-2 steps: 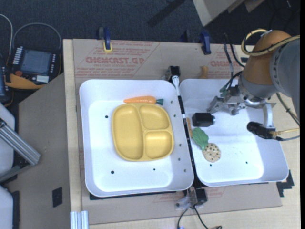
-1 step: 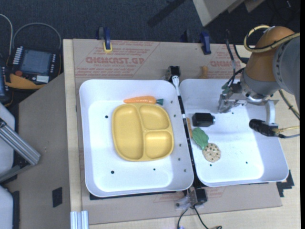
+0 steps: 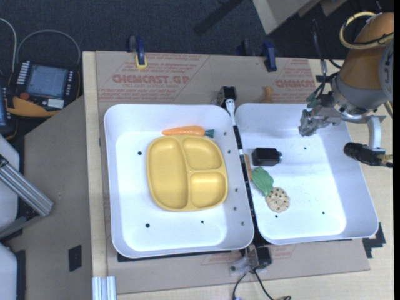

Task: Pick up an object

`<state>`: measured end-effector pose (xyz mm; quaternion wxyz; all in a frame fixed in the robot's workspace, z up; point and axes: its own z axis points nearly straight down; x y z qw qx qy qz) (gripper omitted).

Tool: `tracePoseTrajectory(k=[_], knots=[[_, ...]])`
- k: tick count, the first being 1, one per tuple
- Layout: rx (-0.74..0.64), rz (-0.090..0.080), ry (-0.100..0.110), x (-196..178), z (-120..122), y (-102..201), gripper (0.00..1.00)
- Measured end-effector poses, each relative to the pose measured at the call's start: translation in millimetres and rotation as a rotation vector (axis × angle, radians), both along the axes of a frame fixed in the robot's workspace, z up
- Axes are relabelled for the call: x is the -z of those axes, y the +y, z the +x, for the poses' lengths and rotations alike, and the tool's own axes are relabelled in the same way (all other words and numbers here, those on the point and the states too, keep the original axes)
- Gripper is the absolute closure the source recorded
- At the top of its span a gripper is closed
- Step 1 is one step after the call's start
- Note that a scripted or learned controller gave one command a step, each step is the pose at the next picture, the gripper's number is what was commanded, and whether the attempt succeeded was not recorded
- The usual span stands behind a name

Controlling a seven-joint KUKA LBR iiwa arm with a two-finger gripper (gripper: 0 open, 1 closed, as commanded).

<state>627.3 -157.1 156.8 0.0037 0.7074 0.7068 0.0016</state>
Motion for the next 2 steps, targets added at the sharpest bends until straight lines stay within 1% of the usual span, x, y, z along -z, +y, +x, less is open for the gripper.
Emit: tracePoseTrajectory(k=[1, 2], knots=[[-0.002, 0.000, -0.001, -64.1, 6.0, -0.9, 1.00], [-0.002, 0.001, 0.002, -92.4, 7.2, -1.0, 1.00]])
